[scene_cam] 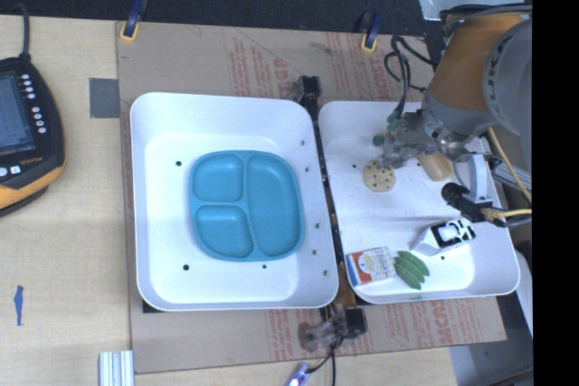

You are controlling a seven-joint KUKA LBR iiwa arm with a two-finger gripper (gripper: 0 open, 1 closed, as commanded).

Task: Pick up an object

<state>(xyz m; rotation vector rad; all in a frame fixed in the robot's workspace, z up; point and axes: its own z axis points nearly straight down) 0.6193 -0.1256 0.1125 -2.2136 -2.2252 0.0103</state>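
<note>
Wooden bench (72,221) with a brown cardboard sheet (226,59) on top, dark floor behind it, and two blue-and-yellow clamps (134,17) pinning the sheet at the back edge. Way over on the left sits a teach pendant (23,131) with an orange trim, partly cut off. Next comes the left bin (154,194), which has a blue divided plate (245,205) lying flat in the middle, three compartments, nothing in them as far as I can see. Right beside it, touching along the middle seam, is the right bin (348,127). That one has a round tan cookie-looking thing (379,177) with dark dots toward the back, a small red and white carton (370,266) lying flat near the front edge with a green pod-shaped toy (412,268) right up against it, and a white and black object (448,235) further right. The arm (479,68) comes in from the right, orange band and all, with the gripper (398,145) hanging low over the back of the right bin, just beside the cookie thing. Honestly can't tell how the claw is set or whether it has anything; it's a dark tangle there.
</note>
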